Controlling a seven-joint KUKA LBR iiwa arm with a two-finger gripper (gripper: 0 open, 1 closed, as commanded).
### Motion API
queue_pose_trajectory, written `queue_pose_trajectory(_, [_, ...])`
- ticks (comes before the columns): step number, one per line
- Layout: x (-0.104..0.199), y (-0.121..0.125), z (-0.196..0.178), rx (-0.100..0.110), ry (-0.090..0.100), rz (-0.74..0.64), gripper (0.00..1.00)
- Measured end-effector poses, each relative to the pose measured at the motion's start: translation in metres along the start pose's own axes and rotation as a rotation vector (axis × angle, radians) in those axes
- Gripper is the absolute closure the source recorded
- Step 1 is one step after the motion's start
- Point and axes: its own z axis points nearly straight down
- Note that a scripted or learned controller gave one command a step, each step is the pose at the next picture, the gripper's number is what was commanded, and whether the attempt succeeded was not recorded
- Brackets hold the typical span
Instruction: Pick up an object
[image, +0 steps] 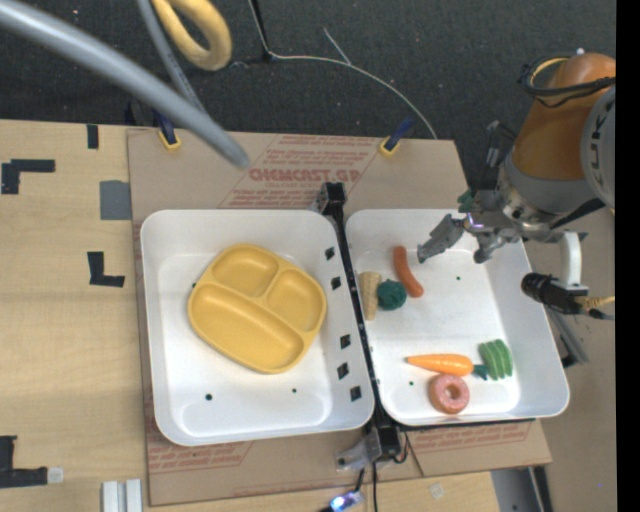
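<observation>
The right bin (520, 300) holds a red sausage (405, 271), a green broccoli piece (390, 295) next to a tan wedge (371, 294), an orange carrot (440, 364), a green ridged piece (495, 359) and a pink doughnut (450, 394). My gripper (462, 243) hangs over the upper part of this bin, to the right of the sausage, its fingers (438, 240) spread open with nothing between them.
The left bin (160, 330) carries a yellow divided plate (258, 306). A black divider (345, 300) runs between the bins. The arm's grey body and orange band (565, 110) fill the upper right. Cardboard (300, 170) lies under both bins.
</observation>
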Motion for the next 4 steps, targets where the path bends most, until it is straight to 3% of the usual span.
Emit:
queue_pose_trajectory(1, [0.002,-0.001,0.065,0.006,0.000,0.000,0.00])
queue_pose_trajectory(2, [0.008,-0.008,0.120,0.000,0.003,0.001,0.00])
queue_pose_trajectory(3, [0.007,-0.002,0.124,-0.018,-0.001,0.000,0.00])
queue_pose_trajectory(4, [0.009,-0.005,0.118,-0.009,0.001,-0.002,1.00])
